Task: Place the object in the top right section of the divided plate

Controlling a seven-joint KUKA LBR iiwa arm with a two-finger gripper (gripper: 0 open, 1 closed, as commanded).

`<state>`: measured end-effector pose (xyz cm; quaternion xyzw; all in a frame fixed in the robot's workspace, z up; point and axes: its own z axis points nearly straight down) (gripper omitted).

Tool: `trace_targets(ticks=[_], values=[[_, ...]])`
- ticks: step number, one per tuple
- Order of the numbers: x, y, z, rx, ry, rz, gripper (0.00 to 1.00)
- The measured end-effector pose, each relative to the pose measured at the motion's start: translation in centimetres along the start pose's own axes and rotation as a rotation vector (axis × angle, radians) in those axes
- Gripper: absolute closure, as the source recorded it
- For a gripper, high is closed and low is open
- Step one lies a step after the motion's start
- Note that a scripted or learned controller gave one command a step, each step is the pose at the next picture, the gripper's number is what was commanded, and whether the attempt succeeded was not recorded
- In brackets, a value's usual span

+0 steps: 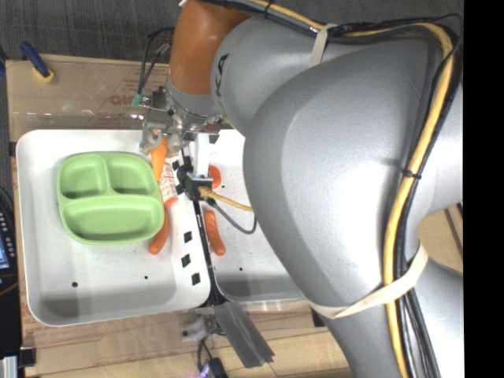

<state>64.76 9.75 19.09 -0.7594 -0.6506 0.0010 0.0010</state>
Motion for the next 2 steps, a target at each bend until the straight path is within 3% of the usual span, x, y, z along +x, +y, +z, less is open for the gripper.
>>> trace_targets(ticks=[1, 2], values=[[2.91, 0.37, -2.90, 0.000, -0.001, 0.479, 1.00], [2.95, 0.35, -2.87, 0.001, -0.001, 0.478, 0.00]])
